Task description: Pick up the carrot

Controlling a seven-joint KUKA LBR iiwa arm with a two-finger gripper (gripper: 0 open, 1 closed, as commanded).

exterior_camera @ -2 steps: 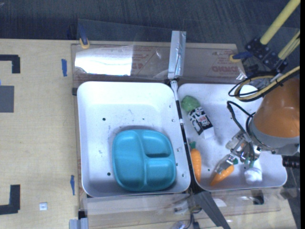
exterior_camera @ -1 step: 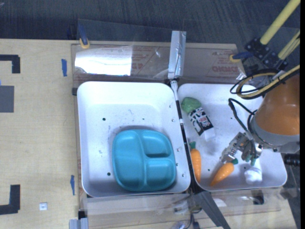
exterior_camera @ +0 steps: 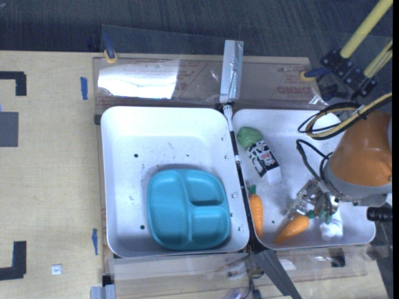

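Hovering over the right bin (exterior_camera: pixel 349 126), our gripper (exterior_camera: pixel 310 205) touches 1 carrot (exterior_camera: pixel 293 228); we can't tell its state, so we'd center before closing.

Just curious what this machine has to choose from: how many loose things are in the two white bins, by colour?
Orange: 2, carrot and carrot
Green: 1, a rounded green item
Blue: 1, a divided plate
White: 2, a labelled bottle and a small white object
Total: 6

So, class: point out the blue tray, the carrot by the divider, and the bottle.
Blue tray (exterior_camera: pixel 187 217): camera view, centre ridge.
Carrot (exterior_camera: pixel 255 212): camera view, mid-body.
Bottle (exterior_camera: pixel 264 159): camera view, label.
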